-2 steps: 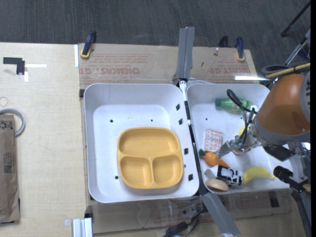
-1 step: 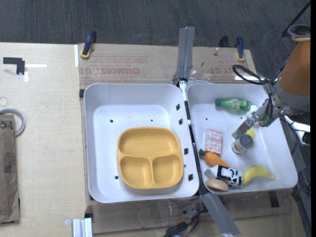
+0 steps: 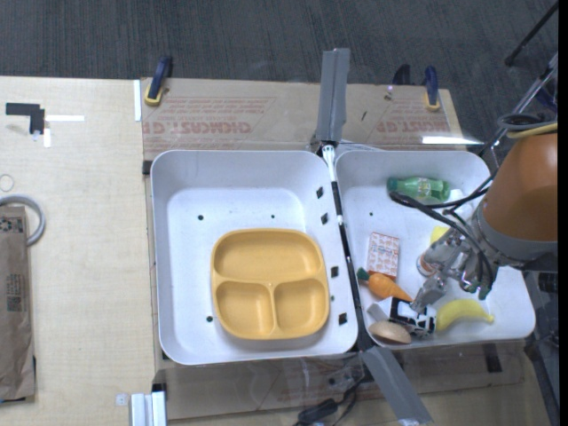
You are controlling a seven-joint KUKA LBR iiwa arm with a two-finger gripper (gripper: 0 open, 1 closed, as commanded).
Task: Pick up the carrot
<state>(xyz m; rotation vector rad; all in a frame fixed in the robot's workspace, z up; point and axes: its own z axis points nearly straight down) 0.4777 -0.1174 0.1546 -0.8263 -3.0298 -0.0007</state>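
The carrot [image 3: 384, 284], orange with a green top, lies in the right bin [image 3: 355, 185] near its left wall, just below a pink and white card [image 3: 383, 253]. My gripper [image 3: 429, 291] hangs over the lower middle of that bin, a short way right of the carrot and apart from it. Its tip points down and left toward a small black and white item [image 3: 414, 317]. Nothing of the carrot is in the gripper.
A yellow banana [image 3: 463, 313] lies at the bin's lower right, a tan rounded object [image 3: 390, 332] at the front edge, and a green bottle [image 3: 421, 187] at the back. The left bin [image 3: 177, 238] holds a yellow divided plate [image 3: 268, 282].
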